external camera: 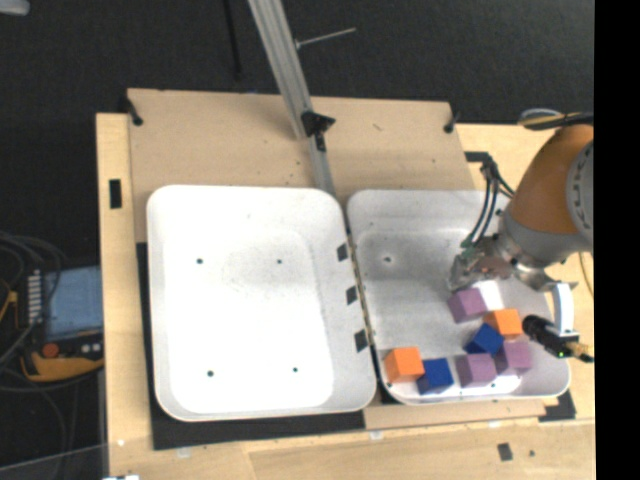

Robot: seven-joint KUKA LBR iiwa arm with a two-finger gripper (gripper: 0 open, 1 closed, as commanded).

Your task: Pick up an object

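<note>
The gripper (pixel 470 273) hangs low in the right bin (pixel 400 228), just at 11 o'clock of a purple block (pixel 466 304); I cannot tell how it is set. More blocks crowd the bin's 5 o'clock corner. To do this well, I judge it should drop squarely over that purple block, clear of the white block (pixel 491 295) touching it. No writing is readable.

Wooden bench (pixel 410 448) under two white bins (pixel 250 298)
</note>
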